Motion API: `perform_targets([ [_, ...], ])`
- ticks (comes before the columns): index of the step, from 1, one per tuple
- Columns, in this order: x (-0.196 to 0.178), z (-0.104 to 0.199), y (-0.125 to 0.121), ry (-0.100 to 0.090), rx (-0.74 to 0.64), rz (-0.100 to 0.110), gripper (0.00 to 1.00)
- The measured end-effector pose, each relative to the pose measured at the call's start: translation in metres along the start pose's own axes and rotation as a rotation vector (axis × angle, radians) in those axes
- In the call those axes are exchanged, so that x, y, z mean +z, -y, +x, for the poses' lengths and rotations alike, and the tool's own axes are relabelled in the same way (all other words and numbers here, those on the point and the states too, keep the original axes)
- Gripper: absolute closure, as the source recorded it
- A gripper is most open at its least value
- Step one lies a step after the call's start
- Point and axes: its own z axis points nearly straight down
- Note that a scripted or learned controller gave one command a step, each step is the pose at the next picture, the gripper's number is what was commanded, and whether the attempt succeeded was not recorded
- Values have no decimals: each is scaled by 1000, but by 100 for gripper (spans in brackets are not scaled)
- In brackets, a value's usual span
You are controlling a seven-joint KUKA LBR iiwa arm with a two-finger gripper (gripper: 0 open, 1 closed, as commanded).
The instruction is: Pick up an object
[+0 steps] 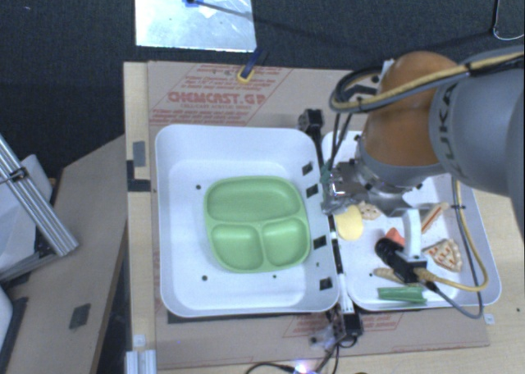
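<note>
The right bin (484, 282) holds several small toy foods. A yellow lemon-like piece (350, 224) lies near its left wall, with a speckled round piece (370, 212) just behind it. A pizza slice (444, 254), a green bean (402, 294), a red-orange piece (394, 235) and two pale sticks (414, 231) (432, 216) lie further right. My gripper (335, 198) hangs low over the bin's left edge, just above and left of the yellow piece. The wrist hides the bin's far half.
The left bin (176, 200) holds a green divided plate (254, 223) at its middle. The two bins meet at a ridge with black clips (320, 243). Cardboard (213, 93) lies under the bins, and a metal frame (33, 208) stands at the far left.
</note>
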Motion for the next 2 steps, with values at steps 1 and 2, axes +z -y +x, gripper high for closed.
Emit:
perform_targets([
  [1,2,7,32,1,7,0,100],
  [2,-11,6,31,1,6,-5,100],
])
